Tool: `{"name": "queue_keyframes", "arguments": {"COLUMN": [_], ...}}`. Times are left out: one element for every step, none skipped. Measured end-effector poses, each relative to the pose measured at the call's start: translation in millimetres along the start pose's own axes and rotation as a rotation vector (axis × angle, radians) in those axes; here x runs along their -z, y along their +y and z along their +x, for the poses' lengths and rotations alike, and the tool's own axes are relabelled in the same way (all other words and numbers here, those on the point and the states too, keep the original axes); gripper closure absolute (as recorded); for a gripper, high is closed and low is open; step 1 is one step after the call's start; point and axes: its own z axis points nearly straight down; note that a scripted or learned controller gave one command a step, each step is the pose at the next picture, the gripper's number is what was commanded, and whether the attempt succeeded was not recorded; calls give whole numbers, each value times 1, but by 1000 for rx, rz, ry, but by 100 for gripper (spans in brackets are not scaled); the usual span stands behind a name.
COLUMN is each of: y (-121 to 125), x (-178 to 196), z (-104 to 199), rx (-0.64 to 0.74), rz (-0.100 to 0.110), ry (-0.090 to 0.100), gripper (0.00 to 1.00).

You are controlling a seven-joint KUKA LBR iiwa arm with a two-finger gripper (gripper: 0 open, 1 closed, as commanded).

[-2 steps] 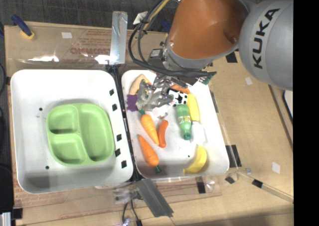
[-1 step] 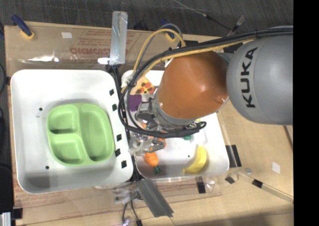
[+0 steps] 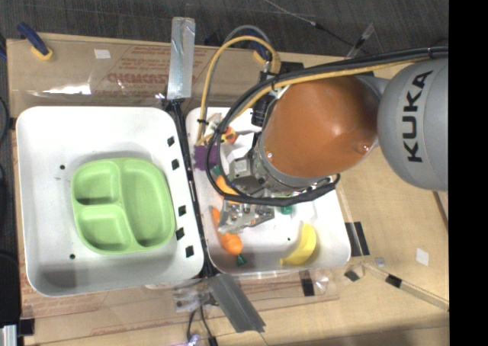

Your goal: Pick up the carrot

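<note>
Two small orange things are lying close together in the right bin (image 3: 335, 257), so the pincer (image 3: 245, 216), hovering just above them, is risking closing on the wrong one or nudging the carrot (image 3: 230, 243) toward the near wall. That carrot is showing as a stubby orange piece with a green tip, resting at the bin's near-left beside the banana (image 3: 303, 245); how the pincer is standing, and whether it is gripping anything, I cannot tell.

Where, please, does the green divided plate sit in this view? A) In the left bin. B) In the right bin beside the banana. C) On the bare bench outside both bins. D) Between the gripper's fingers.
A: the green divided plate lies flat on the floor of the left bin, while the banana is over in the right bin.
</note>
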Motion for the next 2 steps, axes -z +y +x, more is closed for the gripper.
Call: {"name": "queue_keyframes", "arguments": {"y": [-14, -6], "x": [53, 53], "z": [57, 34], "rx": [190, 344], "rz": [0, -4], "ry": [1, 0], "gripper": [100, 100]}}
